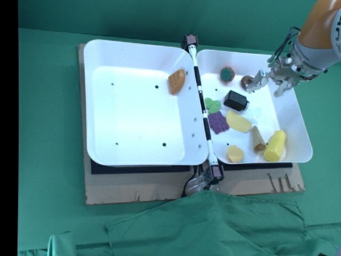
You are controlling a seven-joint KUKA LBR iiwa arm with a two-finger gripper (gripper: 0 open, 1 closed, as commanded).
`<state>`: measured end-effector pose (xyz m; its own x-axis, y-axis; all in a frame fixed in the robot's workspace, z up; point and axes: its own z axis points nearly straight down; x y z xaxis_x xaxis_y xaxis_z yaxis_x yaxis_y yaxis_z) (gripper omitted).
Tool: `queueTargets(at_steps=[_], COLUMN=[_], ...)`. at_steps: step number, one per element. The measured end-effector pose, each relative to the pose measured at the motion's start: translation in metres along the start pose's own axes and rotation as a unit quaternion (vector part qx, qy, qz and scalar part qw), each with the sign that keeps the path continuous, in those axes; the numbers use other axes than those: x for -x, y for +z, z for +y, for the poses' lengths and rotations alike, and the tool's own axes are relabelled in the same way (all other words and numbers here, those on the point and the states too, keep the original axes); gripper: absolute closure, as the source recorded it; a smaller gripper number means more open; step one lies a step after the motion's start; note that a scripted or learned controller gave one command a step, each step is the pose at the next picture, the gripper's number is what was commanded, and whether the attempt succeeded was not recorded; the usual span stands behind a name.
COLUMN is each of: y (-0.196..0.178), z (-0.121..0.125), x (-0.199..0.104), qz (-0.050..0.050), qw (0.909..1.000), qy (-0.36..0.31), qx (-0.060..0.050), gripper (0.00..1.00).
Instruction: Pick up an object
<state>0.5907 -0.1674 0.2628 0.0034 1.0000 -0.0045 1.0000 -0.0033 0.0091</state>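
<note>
My gripper [268, 85] hangs over the back right part of the right bin [298, 122], open, with nothing between its fingers. Its left finger [256, 82] is close beside a small brown round piece [246, 81]. Also in this bin lie a green round piece with a red top [227, 74], a black block [235, 100], a green leaf shape [212, 105], purple grapes [218, 122], a yellow oval [238, 121], a brown cone [258, 138], a yellow bottle [275, 145] and a yellow-orange lump [235, 154]. An orange slice [177, 81] lies in the left bin [106, 52].
A black-and-white hinge bar [203, 108] runs between the bins. Both bins rest on a cardboard sheet [133, 193] on the green bench. Crumpled green cloth [202, 225] lies along the front edge.
</note>
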Motion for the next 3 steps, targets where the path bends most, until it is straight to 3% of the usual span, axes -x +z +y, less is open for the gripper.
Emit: queueTargets(at_steps=[1, 2, 3], y=[0.047, 0.054, 0.054], z=[0.008, 0.011, -0.004], x=[-0.006, -0.001, 0.021], qz=[-0.001, -0.001, 0.001], qw=[1.0000, 1.0000, 1.0000], qy=[0.000, 0.000, 0.001], qx=[0.006, 0.004, 0.002], gripper=[0.00, 0.00, 0.00])
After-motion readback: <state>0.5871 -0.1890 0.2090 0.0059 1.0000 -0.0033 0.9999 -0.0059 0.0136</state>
